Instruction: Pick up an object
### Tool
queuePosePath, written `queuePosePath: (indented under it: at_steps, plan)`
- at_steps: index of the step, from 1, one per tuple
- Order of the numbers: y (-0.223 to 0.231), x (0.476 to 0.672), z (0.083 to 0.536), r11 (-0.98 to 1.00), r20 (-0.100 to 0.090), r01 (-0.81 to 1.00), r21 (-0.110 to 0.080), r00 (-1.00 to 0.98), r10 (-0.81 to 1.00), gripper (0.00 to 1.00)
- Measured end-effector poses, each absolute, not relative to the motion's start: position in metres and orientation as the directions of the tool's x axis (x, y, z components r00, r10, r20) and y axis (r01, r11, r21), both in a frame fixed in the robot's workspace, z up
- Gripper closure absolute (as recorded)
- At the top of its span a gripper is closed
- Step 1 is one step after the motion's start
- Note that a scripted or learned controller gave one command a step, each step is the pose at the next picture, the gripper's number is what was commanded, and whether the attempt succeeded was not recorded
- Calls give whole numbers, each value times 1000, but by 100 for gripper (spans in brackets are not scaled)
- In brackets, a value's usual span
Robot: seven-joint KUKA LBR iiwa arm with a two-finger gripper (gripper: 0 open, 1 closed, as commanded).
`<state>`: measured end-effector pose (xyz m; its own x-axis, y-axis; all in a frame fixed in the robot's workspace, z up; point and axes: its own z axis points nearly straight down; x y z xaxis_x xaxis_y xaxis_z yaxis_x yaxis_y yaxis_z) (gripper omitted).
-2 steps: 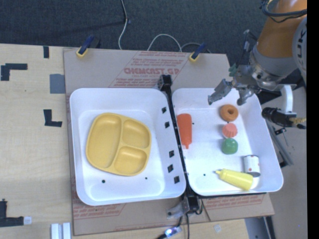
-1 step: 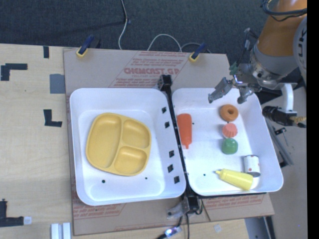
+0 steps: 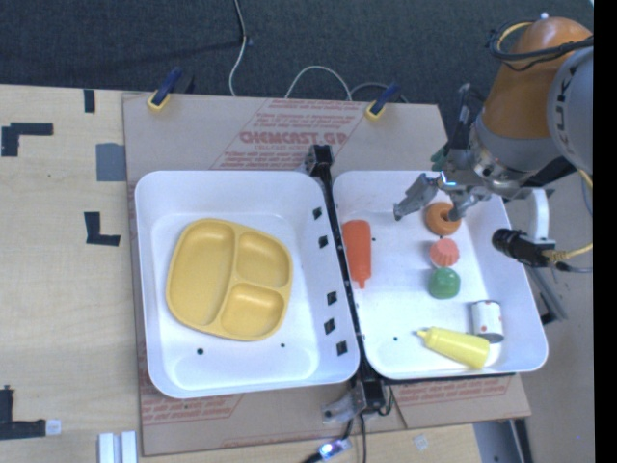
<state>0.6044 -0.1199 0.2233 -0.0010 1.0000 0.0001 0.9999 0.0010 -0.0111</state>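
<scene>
The light wooden tabletop (image 3: 58, 287) carries a brown cardboard sheet (image 3: 241, 133), and on it two shallow white plastic bins sit side by side, touching along a black centre seam. The left white bin (image 3: 154, 210) holds a yellow plastic plate with three compartments (image 3: 229, 279), rounded at the corners and lying flat. The right white bin (image 3: 386, 196) holds six smaller things. The grey arm with the orange band (image 3: 525, 75) enters from the right and hangs over the far part of this bin.

The two-finger gripper (image 3: 436, 199) has its fingers (image 3: 413, 199) spread apart, pointing down and to the left. The orange ring-shaped doughnut toy (image 3: 442, 219) lies flat in the bin directly under and between them, its hole facing up; being round, it has no long axis. Whether the fingers touch it cannot be told.

The smooth orange carrot-shaped toy (image 3: 358, 251) lies next to the centre seam, long axis running near to far. The yellow squeeze bottle (image 3: 455, 345) lies on its side at the near edge, nozzle pointing left. A white cylindrical can (image 3: 487, 318) is just beside it. A pink round toy (image 3: 443, 253) and a green round toy (image 3: 444, 283) lie between doughnut and bottle
</scene>
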Motion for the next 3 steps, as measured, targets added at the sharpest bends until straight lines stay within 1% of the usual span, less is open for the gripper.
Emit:
queuePosePath:
  at_steps: [1,2,3]
  plan:
    - [-116,594,169,1,1,1000,-12,-1,1000,0]
    - [-112,589,121,2,1,1000,-11,-2,1000,0]
    - [-111,590,130,4,1,1000,-13,-4,1000,100]
